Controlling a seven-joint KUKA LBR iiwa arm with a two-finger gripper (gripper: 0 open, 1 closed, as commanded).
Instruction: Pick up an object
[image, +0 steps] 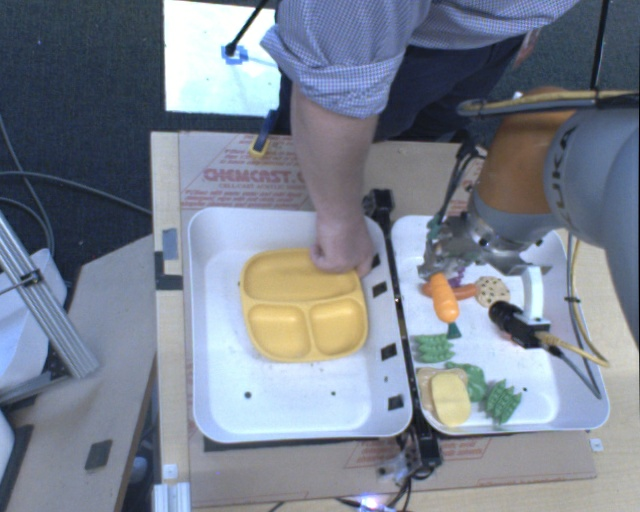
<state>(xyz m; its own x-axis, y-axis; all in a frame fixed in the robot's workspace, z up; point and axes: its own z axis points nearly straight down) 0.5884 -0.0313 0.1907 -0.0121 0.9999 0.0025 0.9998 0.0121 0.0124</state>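
Pincer (440, 262) state we cannot tell; we see two white bins (300, 405) on a cardboard-topped counter (250, 172) above dark carpet (70, 90).

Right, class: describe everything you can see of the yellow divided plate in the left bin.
The yellow divided plate looks like matte moulded plastic, a rounded rectangle with one long compartment on its far side and two smaller ones on its near side. It lies flat on the floor of the left bin, right way up and turned slightly askew to the bin's walls. No food is visible in the compartments. A person's hand presses on or grips its far right corner, hiding that part.
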